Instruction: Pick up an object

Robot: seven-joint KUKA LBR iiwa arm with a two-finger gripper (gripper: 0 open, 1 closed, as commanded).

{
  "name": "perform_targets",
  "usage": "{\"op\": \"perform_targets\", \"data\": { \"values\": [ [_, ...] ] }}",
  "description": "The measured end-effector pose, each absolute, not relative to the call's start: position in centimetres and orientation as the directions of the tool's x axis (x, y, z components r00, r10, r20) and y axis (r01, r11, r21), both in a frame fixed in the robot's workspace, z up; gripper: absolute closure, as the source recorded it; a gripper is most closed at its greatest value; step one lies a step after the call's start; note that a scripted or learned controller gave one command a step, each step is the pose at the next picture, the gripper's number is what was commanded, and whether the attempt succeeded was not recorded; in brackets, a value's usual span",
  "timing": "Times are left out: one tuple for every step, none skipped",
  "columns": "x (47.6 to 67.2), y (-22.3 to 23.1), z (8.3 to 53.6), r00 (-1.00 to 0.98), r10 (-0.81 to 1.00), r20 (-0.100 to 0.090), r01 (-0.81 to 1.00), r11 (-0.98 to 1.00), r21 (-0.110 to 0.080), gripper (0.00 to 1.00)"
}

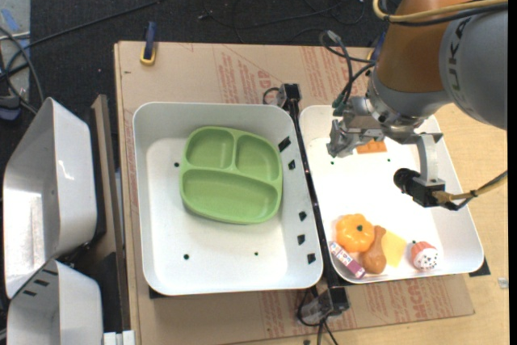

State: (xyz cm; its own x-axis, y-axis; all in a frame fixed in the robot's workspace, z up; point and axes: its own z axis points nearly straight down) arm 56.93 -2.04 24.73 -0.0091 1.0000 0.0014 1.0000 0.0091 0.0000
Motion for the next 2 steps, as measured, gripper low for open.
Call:
{"op": "perform_targets", "data": {
  "values": [
    [57.4,2.7,24.8,-0.008,1.000,0.001,1.000,0.008,0.001,1.00],
    [57.8,7.3,23.6,-0.008,1.000,0.001,1.000,0.008,-0.001,1.00]
  ]
}}
